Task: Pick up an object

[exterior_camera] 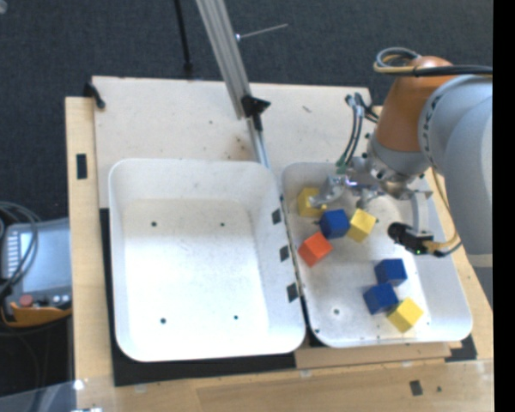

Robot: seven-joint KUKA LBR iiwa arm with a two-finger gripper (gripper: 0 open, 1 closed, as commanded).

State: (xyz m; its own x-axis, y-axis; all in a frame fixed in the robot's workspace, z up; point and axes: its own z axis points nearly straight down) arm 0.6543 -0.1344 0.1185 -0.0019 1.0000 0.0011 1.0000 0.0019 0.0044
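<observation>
My gripper [345,189] hangs low over the far end of the right bin [460,318], under the orange-banded wrist. Just below it lie a blue cube [334,223] and a yellow cube [361,225], side by side. Another yellow cube [307,201] sits to its left, by the bin's wall. An orange cube [316,248] lies a little nearer the front. Two blue cubes [390,270] [380,297] and a yellow cube [405,314] lie toward the front right corner. Nothing is visibly held.
The left bin [113,183] stands beside the right one, sharing a middle wall. A slanted aluminium post [227,50] rises from the bench behind the bins. A control pendant [34,269] and cables lie off the bench's left side.
</observation>
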